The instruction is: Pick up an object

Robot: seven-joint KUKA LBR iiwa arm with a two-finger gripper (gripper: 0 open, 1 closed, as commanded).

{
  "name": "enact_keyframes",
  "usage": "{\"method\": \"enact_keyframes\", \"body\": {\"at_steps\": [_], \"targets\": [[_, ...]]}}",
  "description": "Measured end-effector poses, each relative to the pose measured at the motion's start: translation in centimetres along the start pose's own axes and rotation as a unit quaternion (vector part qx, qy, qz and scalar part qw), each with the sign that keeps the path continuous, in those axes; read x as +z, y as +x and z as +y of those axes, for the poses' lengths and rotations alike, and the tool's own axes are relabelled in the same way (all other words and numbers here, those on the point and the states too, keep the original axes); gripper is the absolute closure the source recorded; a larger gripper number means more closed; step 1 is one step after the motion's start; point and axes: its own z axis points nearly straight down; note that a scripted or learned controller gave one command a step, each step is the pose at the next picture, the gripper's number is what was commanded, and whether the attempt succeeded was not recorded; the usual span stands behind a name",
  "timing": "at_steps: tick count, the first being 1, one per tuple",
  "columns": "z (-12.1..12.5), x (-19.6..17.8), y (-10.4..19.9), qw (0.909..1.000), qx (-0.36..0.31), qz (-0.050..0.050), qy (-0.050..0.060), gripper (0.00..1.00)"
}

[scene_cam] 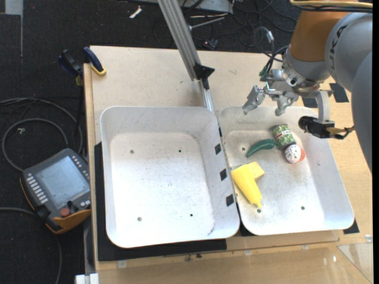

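fingers [267, 101] spread open, holding nothing

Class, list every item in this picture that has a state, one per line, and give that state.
hand: open, above the right bin's back edge, holding nothing
yellow object: lying in the right bin
green can: lying on its side
green pepper: lying flat beside the can
right bin: holds the items

Objs [247, 182] in rt bin [331, 218].

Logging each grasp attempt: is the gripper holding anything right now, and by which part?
Nothing is held. The gripper hangs open above the right bin's far edge, apart from the objects inside.
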Motion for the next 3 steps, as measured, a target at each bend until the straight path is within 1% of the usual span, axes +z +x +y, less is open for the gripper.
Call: {"method": "enact_keyframes", "body": {"at_steps": [1,2,3], "targets": [[0.1,-0.3,0.0,1.0000,-0.001,-0.001,-0.002,0.00],[-0.6,4.3,-0.2,1.0000,0.001,-0.001,0.000,0.00],[-0.7,8.6,-0.2,1.0000,0.001,0.000,0.000,0.00]]}}
